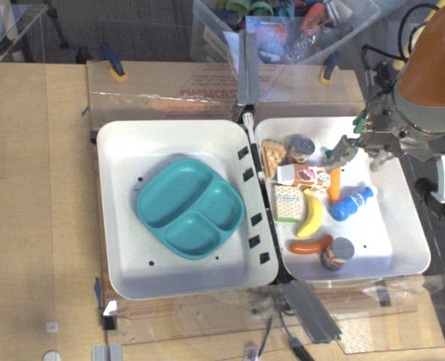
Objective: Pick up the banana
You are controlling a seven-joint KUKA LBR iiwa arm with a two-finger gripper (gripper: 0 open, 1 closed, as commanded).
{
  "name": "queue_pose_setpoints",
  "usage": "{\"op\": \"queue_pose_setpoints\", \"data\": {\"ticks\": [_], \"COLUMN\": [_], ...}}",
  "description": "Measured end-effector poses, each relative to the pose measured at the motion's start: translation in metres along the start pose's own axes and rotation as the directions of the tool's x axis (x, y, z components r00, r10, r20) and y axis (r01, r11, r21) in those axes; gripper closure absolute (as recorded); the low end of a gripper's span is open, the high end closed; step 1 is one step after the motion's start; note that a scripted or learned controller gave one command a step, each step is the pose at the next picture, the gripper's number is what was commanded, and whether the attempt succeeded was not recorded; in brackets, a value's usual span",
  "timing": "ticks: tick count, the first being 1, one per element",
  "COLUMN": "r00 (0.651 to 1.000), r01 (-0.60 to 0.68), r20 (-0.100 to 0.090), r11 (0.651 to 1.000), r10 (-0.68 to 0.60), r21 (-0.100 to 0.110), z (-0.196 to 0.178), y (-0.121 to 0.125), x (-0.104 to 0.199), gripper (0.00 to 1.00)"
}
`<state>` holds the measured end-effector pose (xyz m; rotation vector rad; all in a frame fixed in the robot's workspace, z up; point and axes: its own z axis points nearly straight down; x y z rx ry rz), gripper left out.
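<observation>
At the bottom of the right bin [403, 254], nearest you, a can [337, 253] touches the right end of a red-orange sausage-shaped toy [310, 245]. Just above them lies the banana [310, 216], lower centre-right of the frame — yellow, curved, running bottom-left to top-right. A green-printed packet [287, 203] lies against its left side, a blue bottle [350, 203] sits just to its right, and an orange carrot-like piece [334, 185] stands near its upper tip.

You should expect it to be light and, if it is a plastic toy, stiff with a smooth, slippery skin; that is a judgement, not something seen. Take it across the middle of the curve, where it is thickest — the jaws closing across its width, since the packet crowds one side and the tips taper.

Further up, more packets and a dark can [301, 147] fill the bin's top. The gripper [348, 150] hangs at the upper right, well apart from the banana; you cannot tell whether its jaws are apart or together.

The left bin [125, 269] holds a teal plate [190, 207].
</observation>
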<state>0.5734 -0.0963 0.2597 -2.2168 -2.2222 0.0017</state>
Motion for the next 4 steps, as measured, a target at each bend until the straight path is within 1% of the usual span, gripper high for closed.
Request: {"op": "queue_pose_setpoints", "data": {"ticks": [1,2,3,4], "r00": [0.997,1.0,1.0,0.971], "r01": [0.073,0.012,0.01,-0.238], "r20": [0.001,0.003,0.002,0.001], "r11": [0.997,1.0,1.0,0.971], "r10": [-0.073,-0.012,-0.01,0.238], "r21": [-0.001,-0.008,-0.008,-0.002], "z": [0.095,0.164,0.154,0.076], "y": [-0.014,-0.006,-0.006,0.004], "x": [-0.006,-0.004,-0.004,0.063], "gripper": [0.0,0.0,1.0,1.0]}}
